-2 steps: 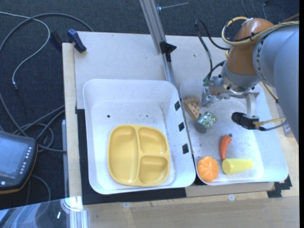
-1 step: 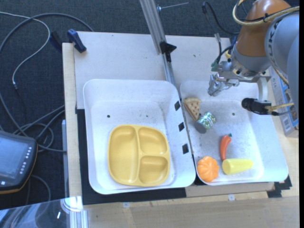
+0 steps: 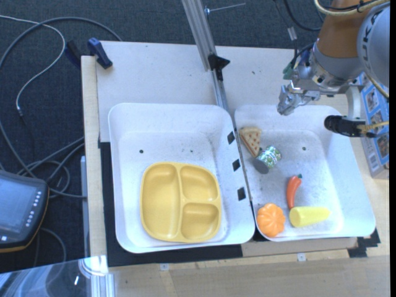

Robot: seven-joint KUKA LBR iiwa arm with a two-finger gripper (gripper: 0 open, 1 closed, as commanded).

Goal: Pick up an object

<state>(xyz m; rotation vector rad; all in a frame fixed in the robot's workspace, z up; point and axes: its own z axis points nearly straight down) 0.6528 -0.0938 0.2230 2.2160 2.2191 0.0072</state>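
In the right bin point(image 3: 341, 166) lie a tan sandwich wedge point(image 3: 250, 140), a small green and silver can point(image 3: 268, 157) on its side, an orange carrot point(image 3: 292, 190), a yellow block point(image 3: 309, 215) and an orange pumpkin-like toy point(image 3: 271, 219). My gripper point(image 3: 287, 105) hangs over the bin's far rim, above and to the right of the sandwich wedge, apart from every object. Nothing shows between its fingers.
The left bin point(image 3: 124, 129) holds a yellow divided plate point(image 3: 181, 201). A slanted metal pole point(image 3: 201, 23) rises from the seam between the bins. Cables and a dark tablet point(image 3: 18, 210) lie off the bench to the left.
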